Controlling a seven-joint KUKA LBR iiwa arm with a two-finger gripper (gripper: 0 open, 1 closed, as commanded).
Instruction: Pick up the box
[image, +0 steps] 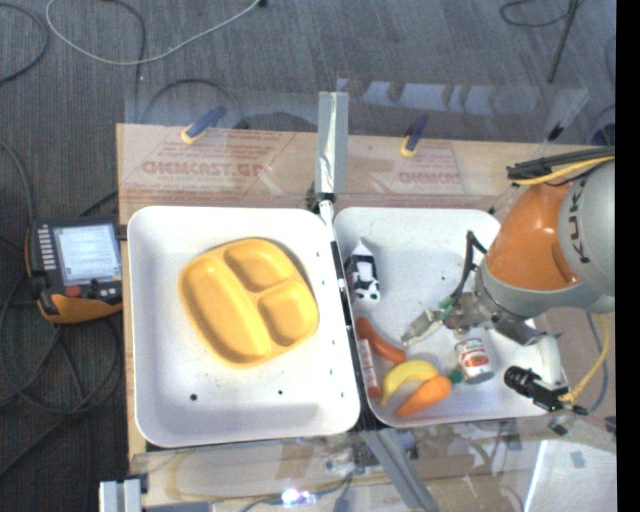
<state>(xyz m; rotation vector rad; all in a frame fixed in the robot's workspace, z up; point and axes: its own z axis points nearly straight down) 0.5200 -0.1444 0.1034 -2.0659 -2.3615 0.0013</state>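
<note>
Narrow red cardboard box (367, 366) lay in the right-hand shallow white bin (420, 228), tight against its left wall, long axis running along that wall. Two-finger metal gripper (422, 324) hovered near, to the box's right and slightly farther up the view, with the yellow plastic banana (408, 375) between them. Whether the gripper was released or clenched couldn't be told; nothing was seen in it.

glossy yellow plastic tray (250, 298); smooth white plastic bins (160, 400); rough grey carpet (70, 130).

A tray (250, 298) lies in the left bin (160, 400); a carrot (424, 394) lies in the right bin (420, 230).
</note>
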